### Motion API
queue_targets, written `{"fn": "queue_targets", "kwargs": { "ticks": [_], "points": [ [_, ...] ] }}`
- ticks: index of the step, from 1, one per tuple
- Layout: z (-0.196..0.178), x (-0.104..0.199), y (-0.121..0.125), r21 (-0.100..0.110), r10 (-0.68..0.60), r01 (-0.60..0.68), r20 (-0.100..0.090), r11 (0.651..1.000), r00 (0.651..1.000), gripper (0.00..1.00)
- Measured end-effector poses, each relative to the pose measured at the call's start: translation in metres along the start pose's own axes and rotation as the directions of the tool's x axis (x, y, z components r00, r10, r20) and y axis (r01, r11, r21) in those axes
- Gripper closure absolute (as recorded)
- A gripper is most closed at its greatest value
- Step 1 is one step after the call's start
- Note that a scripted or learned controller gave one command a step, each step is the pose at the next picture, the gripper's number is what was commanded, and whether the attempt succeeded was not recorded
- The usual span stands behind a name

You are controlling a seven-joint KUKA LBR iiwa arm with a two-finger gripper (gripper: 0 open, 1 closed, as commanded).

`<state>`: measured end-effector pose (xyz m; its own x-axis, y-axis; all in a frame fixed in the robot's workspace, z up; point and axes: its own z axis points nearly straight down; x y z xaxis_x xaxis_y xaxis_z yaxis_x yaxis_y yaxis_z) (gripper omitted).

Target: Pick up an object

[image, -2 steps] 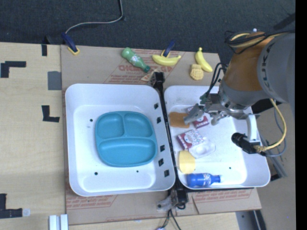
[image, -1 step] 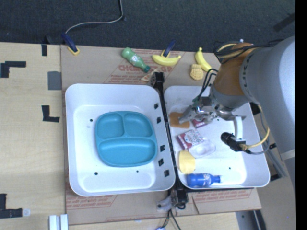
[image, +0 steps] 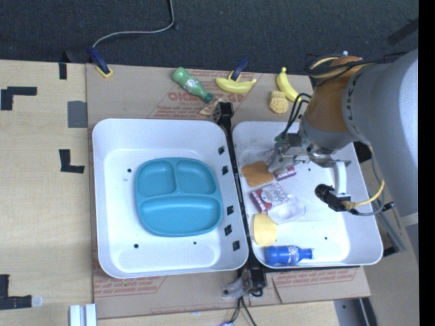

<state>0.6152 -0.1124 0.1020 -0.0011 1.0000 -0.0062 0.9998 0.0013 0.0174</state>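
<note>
Starting at the left, the shallow white left bin (image: 112, 182) holds a blue three-compartment plastic plate (image: 179, 197) lying flat near its middle. Behind the bins, on the cardboard, lie a green plastic bottle (image: 191, 84), a yellow toy banana (image: 235, 84) and a second yellow banana (image: 286, 85). The right white bin (image: 360, 240) holds a tan bread-like slice (image: 257, 174), a red-and-white packet (image: 270, 195), a clear crumpled wrapper (image: 288, 212), a yellow block (image: 264, 229) and a blue bottle (image: 287, 255) along its near wall. The grey gripper (image: 282, 160) reaches down just beside the tan slice; whether its pincer is apart or together I cannot tell.
</note>
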Motion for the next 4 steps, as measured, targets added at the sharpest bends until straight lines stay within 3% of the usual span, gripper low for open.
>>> {"fn": "queue_targets", "kwargs": {
  "ticks": [1, 2, 4],
  "points": [
    [0.002, 0.000, -0.001, 0.004, 0.000, 0.000, 0.000, 1.000, 1.000, 0.00],
    [0.018, 0.012, 0.054, 0.015, -0.001, 0.001, -0.006, 1.000, 1.000, 0.00],
    [0.016, 0.004, 0.010, 0.013, 0.000, 0.000, -0.004, 1.000, 1.000, 0.00]
  ]
}}
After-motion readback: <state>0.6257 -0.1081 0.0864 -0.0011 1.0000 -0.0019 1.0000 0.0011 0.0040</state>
